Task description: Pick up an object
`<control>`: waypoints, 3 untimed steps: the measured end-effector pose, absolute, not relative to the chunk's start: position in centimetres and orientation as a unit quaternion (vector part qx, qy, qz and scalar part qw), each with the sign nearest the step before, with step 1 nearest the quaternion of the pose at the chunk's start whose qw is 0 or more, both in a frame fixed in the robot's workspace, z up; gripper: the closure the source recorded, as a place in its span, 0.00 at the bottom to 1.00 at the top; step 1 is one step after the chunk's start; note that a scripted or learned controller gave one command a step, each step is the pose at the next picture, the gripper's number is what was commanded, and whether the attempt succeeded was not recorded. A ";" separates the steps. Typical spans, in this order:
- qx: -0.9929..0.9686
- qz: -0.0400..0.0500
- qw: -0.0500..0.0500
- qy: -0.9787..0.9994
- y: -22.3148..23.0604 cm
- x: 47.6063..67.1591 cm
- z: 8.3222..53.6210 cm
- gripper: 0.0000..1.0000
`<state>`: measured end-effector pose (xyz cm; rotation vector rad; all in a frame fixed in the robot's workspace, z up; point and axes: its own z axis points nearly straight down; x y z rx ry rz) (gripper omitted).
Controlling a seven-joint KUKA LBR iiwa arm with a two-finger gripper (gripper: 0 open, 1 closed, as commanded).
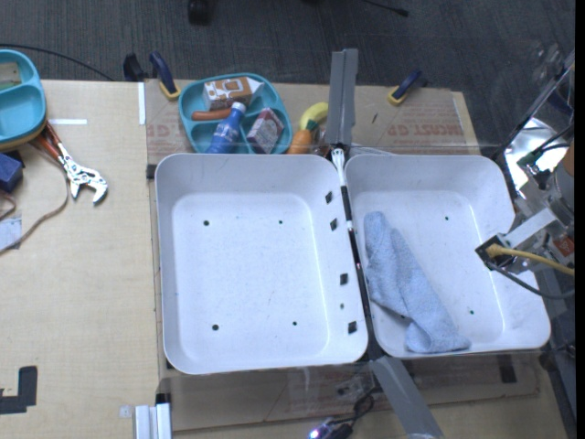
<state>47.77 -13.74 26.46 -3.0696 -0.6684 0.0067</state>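
Observation:
A light blue cloth point(407, 286) lies crumpled in the right bin point(430, 174), running from the bin's middle left down to its front wall. My gripper point(551, 234) sits at the right rim of that bin, over its right wall, well to the right of the cloth and apart from it. Nothing shows between the gripper and the cloth. The left bin point(247, 174) has only its bare white floor.
Behind the bins stands a teal tray point(194, 117) with a small bottle and packets, with a banana point(313, 117) beside it. A wrench point(80, 177) and a teal dish point(18, 94) lie on the bench at the left. A grey post point(342, 90) rises behind the bins' divide.

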 end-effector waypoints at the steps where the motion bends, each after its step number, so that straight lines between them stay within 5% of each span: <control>1: -0.991 0.003 -0.001 -0.132 -9.7 49.4 28.5 1.00; 3: -0.971 0.005 0.000 -0.237 -5.4 48.1 29.7 1.00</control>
